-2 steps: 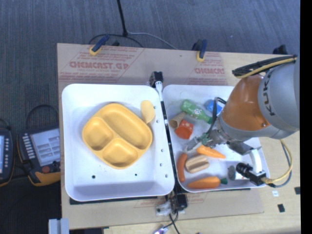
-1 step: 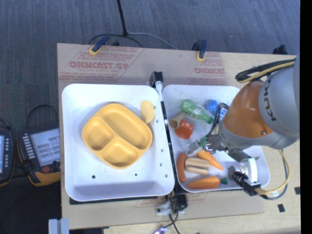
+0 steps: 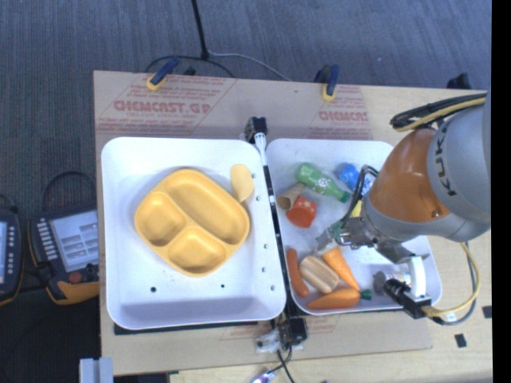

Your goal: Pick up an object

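The right bin [image 3: 279, 214] holds several toy foods: a green bottle [image 3: 322, 180], a blue piece [image 3: 346, 172], a red tomato-like piece [image 3: 303, 211], a small brown cylinder [image 3: 287, 198], a red sausage [image 3: 295, 271], a tan bread roll [image 3: 318, 273] and two orange carrots [image 3: 342, 266] [image 3: 334, 299]. My gripper [image 3: 338, 234] hangs low over the middle of this bin, just above the roll and the upper carrot, right of the red piece. The wrist and orange band hide the bin's right half.
The left bin [image 3: 120, 294] holds a yellow divided plate [image 3: 192, 219] and a pale yellow piece [image 3: 242, 181] by its right wall. Clamps [image 3: 328, 84] hold the cardboard at the back edge. A handheld control unit [image 3: 68, 246] lies off the bench at the left.
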Robot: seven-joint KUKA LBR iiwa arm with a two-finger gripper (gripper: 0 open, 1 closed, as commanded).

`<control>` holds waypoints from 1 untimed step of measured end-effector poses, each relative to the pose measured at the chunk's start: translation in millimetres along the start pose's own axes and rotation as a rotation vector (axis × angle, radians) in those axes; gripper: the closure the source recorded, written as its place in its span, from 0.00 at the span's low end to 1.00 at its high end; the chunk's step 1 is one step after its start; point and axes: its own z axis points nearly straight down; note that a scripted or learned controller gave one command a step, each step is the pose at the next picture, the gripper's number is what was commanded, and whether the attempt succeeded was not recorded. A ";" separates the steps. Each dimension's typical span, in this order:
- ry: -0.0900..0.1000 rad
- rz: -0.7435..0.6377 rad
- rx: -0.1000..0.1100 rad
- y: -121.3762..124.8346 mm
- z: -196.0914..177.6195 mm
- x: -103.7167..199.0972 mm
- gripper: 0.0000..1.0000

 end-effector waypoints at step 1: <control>0.014 -0.091 0.034 13.4 -95.8 62.8 1.00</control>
